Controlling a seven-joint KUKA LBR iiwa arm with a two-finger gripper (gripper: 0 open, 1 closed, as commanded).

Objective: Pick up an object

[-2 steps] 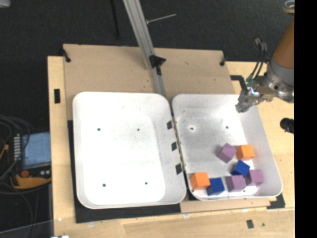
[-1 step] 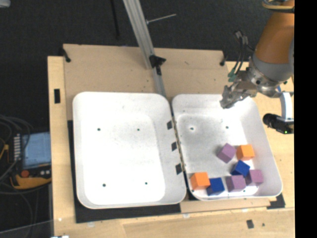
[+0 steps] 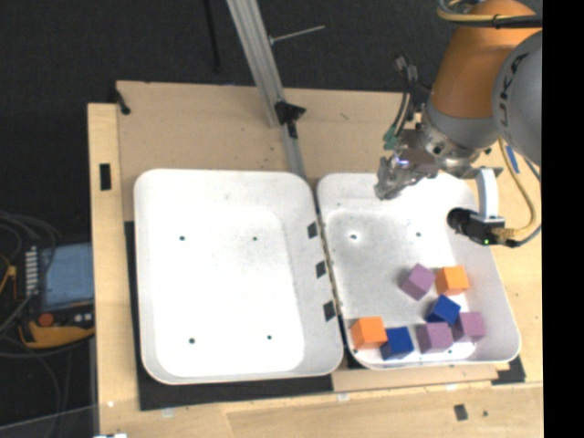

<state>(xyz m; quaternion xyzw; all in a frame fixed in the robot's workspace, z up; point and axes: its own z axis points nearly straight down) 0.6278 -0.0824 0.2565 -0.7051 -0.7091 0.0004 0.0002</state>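
Observation:
The right bin [image 3: 365,245] holds several small blocks in its near half: a purple block [image 3: 417,281], an orange block [image 3: 453,279], a blue block [image 3: 444,310], another orange block [image 3: 369,331], a second blue block [image 3: 397,342] and two more purple blocks [image 3: 435,337] [image 3: 472,324]. My gripper [image 3: 391,185] hangs over the far edge of the right bin, well away from the blocks, with nothing seen in it.
The left bin [image 3: 228,272] lies beside the right one. A slanted metal pole [image 3: 260,62] rises from behind the bins. A black fitting with a cable [image 3: 470,222] sits at the right bin's right rim. Cables and a box [image 3: 55,286] lie off the bench at left.

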